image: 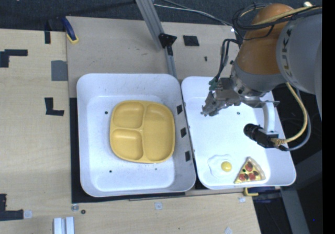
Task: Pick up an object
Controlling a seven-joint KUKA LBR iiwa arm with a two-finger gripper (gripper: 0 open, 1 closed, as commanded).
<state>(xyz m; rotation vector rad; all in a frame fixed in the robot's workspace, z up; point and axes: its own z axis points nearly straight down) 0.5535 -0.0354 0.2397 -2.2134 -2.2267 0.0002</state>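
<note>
Nearest the camera, at the front edge of the shallow white right-hand bin, lie two small toy foods side by side: a flat white fried egg with a yellow yolk and, just to its right, a triangular pizza slice with red and dark toppings. They sit close together without clearly touching. The shallow white left-hand bin holds a yellow plastic plate with three compartments, lying flat near its middle. Further back in the right-hand bin, the grey two-finger gripper hangs low over the bin's bare floor near its left wall, well apart from the egg and the pizza slice. Whether its jaws are apart or together cannot be told from this angle; nothing shows between them. Behind it rises the grey arm with the orange band, over the wooden tabletop.
</note>
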